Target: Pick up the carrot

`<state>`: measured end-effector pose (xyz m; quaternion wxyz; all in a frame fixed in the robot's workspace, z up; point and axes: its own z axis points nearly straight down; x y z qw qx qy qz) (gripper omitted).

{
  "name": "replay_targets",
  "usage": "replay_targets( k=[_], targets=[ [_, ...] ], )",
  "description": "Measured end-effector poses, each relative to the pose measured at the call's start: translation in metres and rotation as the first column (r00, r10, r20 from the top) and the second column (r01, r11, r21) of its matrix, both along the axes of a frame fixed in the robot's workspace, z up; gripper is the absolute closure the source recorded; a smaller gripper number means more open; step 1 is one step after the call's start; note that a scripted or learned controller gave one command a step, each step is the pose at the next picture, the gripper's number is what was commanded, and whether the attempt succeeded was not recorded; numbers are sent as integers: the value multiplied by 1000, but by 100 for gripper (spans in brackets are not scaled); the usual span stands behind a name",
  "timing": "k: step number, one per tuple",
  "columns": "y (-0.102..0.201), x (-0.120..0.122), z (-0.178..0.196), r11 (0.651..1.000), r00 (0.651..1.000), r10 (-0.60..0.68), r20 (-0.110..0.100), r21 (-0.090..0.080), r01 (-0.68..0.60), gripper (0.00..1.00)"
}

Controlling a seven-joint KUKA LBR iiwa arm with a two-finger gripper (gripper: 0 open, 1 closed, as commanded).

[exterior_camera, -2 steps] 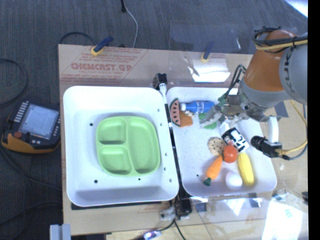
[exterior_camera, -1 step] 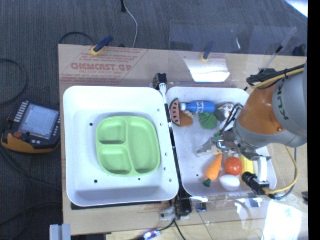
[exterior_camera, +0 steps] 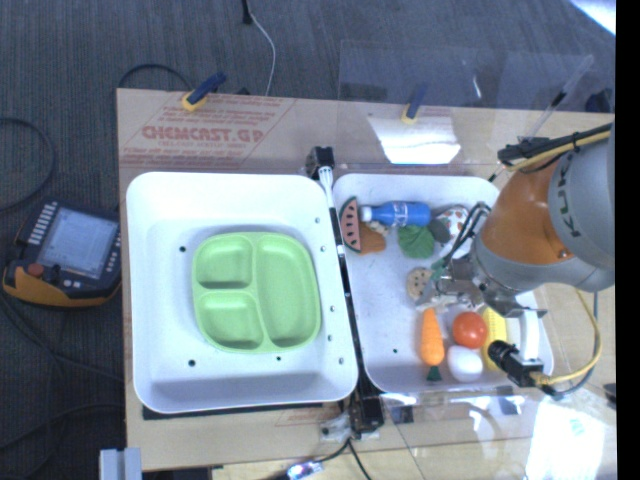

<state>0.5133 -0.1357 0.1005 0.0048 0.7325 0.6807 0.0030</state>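
The worry, from where I stood, was the crowding; the carrot [exterior_camera: 431, 337] lay in the right bin [exterior_camera: 385, 363] with a red tomato [exterior_camera: 469, 329] just beside it at three o'clock and a white egg-like piece [exterior_camera: 463, 362] near its green tip at four o'clock; fingers coming down a little off could close on the tomato instead, or nudge the carrot sideways and come up with nothing. The carrot's narrow, rounded body looked likely to slip or roll if caught near its end rather than across its middle; the bin's front wall close at six o'clock left little room for it to go.

The gripper [exterior_camera: 447, 286] hung over the middle of the right bin, its metal parts a tangle against the arm's grey and orange; I could not tell how its fingers were set, and nothing showed between them. The carrot lay toward six o'clock of it, near but apart, pointing roughly twelve to six with the green end at six; a speckled cookie [exterior_camera: 419, 281] sat close at the gripper's nine o'clock; the green plate [exterior_camera: 257, 290] rested in the left bin [exterior_camera: 160, 228], well apart.
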Motion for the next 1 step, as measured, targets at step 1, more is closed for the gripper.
replay_targets(
  k=[1],
  targets=[
    [58,27,85,985,985,-173,-9,2,173,100]
  ],
)
